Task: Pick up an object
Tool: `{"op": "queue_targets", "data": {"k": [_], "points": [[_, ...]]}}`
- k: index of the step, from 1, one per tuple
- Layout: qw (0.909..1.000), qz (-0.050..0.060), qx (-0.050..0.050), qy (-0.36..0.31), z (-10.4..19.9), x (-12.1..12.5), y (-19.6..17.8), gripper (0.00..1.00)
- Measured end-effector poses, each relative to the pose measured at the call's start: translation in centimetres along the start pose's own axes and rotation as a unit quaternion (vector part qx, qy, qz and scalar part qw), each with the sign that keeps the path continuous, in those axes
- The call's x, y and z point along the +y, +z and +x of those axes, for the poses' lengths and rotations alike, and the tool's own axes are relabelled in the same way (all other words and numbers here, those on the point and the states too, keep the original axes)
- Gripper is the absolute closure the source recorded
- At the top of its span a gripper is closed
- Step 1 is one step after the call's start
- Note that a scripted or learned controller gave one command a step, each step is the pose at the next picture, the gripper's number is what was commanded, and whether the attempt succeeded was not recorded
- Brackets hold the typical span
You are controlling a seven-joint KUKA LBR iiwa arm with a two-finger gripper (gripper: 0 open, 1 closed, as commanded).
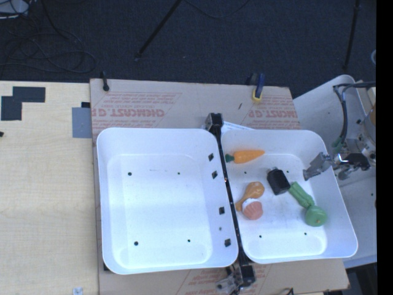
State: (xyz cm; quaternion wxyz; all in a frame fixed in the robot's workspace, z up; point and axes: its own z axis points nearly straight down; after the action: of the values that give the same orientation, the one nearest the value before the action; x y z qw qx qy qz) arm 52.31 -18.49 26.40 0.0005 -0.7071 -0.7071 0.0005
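4 objects lie in the right bin: a toy carrot near its far-left corner, a black block at mid-bin, a green toy just right of it, and a toy drumstick by the left wall. The gripper hangs over the bin's right edge, fingers spread, pinching nothing. The left bin adjoins.

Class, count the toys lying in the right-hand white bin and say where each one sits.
4. An orange carrot near the top left, a black block mid-bin, a green toy to its right, a tan-and-pink toy by the divider.
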Motion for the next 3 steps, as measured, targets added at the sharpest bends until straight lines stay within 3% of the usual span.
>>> {"op": "queue_targets", "data": {"k": [1, 2, 3], "points": [[1.0, 0.005, 0.003, -0.002, 5.5, 1.9, 12.7, 0.0], [1.0, 0.002, 0.001, 0.001, 3.7, 5.8, 16.3, 0.0], [1.0, 0.001, 0.001, 0.002, 3.6, 5.9, 16.5, 0.0]]}}
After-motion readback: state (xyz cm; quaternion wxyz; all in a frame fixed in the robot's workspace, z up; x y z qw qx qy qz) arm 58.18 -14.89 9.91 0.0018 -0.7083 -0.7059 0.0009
